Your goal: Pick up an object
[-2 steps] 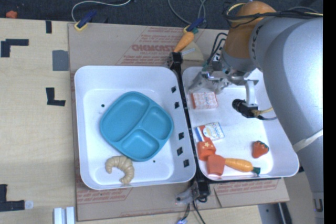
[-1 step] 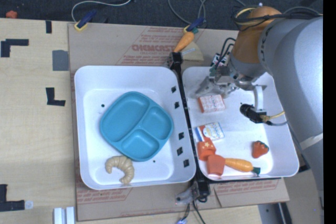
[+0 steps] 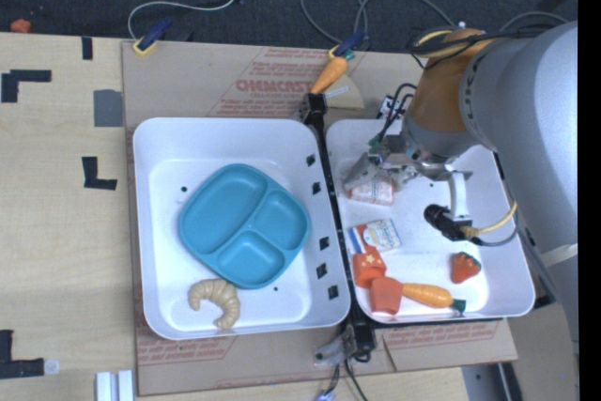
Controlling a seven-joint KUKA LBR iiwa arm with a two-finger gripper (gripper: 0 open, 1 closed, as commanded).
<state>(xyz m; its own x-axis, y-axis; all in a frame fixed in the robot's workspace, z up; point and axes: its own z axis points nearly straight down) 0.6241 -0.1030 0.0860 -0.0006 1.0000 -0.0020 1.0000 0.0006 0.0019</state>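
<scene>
Packet (image 3: 372,192) lay in right bin (image 3: 512,296), upper left, under claw (image 3: 383,166). I judged step as descent for grasp. Couldn't tell claw's opening or any hold. Next move, I judged: close, lift straight.

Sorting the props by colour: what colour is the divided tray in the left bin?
Light blue; the divided tray shows plainly in the camera view.

Both bins (image 3: 150,146) look smooth glossy white plastic, the blue tray (image 3: 244,225) matt plastic, the bench (image 3: 47,202) pale wood.
</scene>
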